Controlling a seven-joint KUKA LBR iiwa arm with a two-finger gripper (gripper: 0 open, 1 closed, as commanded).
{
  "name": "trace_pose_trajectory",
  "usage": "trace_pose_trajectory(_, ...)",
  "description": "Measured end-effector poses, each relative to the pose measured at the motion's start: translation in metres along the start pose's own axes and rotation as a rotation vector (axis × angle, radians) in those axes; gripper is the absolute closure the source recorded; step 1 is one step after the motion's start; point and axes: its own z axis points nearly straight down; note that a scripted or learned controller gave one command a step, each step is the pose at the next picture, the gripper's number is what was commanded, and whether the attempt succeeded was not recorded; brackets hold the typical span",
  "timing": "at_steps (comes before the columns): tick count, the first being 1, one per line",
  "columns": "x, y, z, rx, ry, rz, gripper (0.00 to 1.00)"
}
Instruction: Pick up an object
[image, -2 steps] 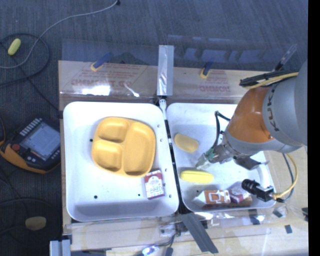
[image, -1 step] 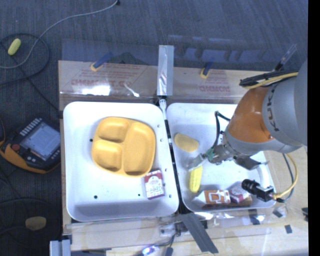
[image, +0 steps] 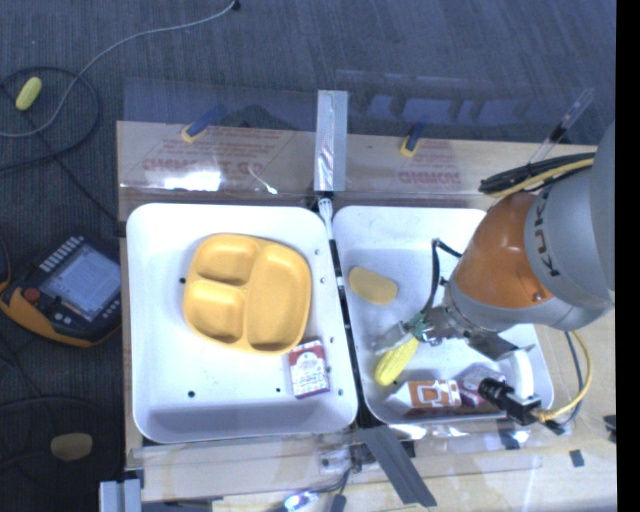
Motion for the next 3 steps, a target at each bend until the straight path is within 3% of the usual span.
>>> trace_pose_trajectory(1,0.029,-0.001,-0.090,0.024,0.014,-0.215,0.00)
trace_pose_trajectory(2,-0.006,-0.022,0.001,0.014,0.011,-0.149,0.00)
trace_pose_trajectory(3,-0.005,-0.020,-0.007,0.012,0.013,-0.148,1.00)
